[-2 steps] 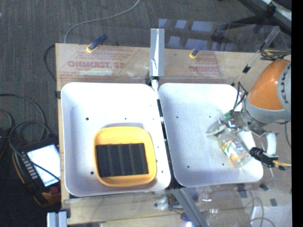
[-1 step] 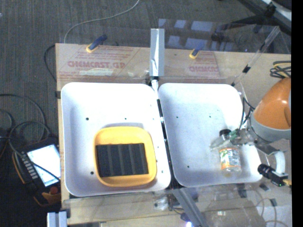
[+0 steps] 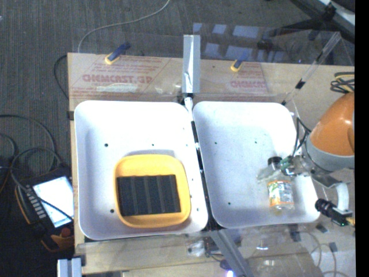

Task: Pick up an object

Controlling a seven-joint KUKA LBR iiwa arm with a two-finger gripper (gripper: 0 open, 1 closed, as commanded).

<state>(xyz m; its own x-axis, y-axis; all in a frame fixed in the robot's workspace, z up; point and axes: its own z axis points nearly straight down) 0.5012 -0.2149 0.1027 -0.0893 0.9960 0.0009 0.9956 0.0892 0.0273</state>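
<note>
A small clear bottle [image 3: 280, 193] with an orange and green label lies in the right bin [image 3: 242, 131], near its front right corner. My gripper [image 3: 286, 165] hangs just above and behind the bottle, at the end of the grey arm with the orange band [image 3: 337, 133]. Whether it touches the bottle is unclear. A yellow tray-like object [image 3: 152, 191] with a dark ridged panel rests in the left bin [image 3: 115, 126], toward the front.
The two white bins sit side by side, divided by a shared rim [image 3: 196, 154]. A metal post [image 3: 191, 62] stands behind them on the board. A small screen [image 3: 53, 196] and cables lie on the floor at left.
</note>
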